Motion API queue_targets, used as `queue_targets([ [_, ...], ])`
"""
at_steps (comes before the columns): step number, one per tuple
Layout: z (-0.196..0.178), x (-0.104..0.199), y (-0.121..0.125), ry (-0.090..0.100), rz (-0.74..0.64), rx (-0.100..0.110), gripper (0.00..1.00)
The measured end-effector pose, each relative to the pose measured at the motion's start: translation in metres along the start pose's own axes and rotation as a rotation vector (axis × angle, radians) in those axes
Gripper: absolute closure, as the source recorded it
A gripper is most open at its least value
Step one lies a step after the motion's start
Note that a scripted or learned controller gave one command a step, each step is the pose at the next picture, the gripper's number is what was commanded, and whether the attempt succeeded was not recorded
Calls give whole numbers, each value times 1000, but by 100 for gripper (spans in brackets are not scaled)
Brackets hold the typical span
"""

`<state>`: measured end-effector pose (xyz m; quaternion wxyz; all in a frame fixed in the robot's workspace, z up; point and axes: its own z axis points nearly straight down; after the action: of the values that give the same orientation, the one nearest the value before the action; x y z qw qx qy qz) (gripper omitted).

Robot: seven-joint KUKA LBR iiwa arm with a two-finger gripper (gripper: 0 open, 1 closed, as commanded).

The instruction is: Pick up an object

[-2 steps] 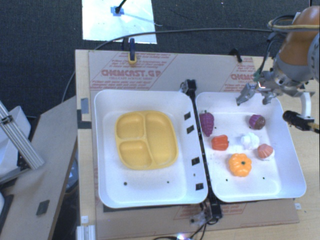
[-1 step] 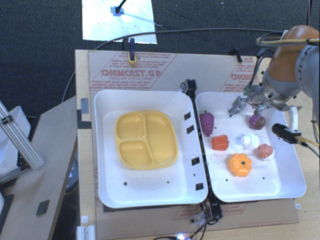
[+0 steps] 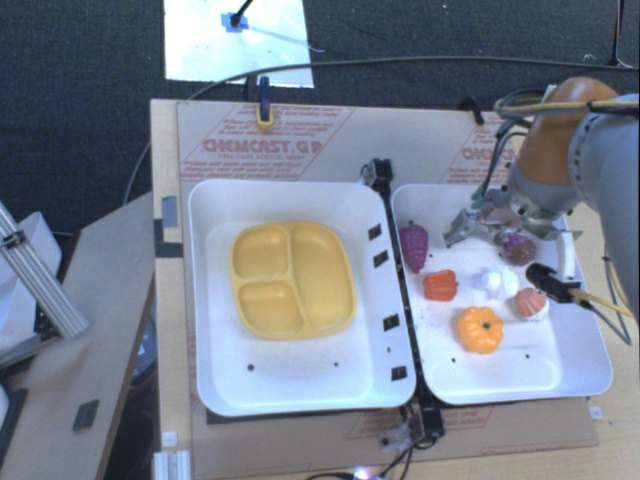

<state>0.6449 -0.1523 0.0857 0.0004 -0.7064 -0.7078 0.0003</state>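
Observation:
My gripper (image 3: 505, 226) hangs low over the back of the right bin (image 3: 560, 378), reaching in from the right under the orange-banded wrist. Just under it lies a small dark purple object (image 3: 518, 249), partly hidden by the gripper. Whether anything is held is not visible. Loose in the same bin are a purple grape-like toy (image 3: 413, 245) by the left wall, a red pepper (image 3: 440, 285), an orange pumpkin (image 3: 480, 329), a small white piece (image 3: 492, 280) and a pink-orange piece (image 3: 530, 304).
The left bin (image 3: 215, 368) holds a yellow divided plate (image 3: 293, 278). A black hinge strip (image 3: 392, 268) runs between the bins. Cables trail at the right edge of the right bin. The front of the right bin has bare floor.

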Motion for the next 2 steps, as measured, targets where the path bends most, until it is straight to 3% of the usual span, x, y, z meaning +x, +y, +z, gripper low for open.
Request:
queue_targets([
  [1,-14,0,2,-2,0,-6,100],
  [2,-80,-1,5,-2,-2,-9,100],
])
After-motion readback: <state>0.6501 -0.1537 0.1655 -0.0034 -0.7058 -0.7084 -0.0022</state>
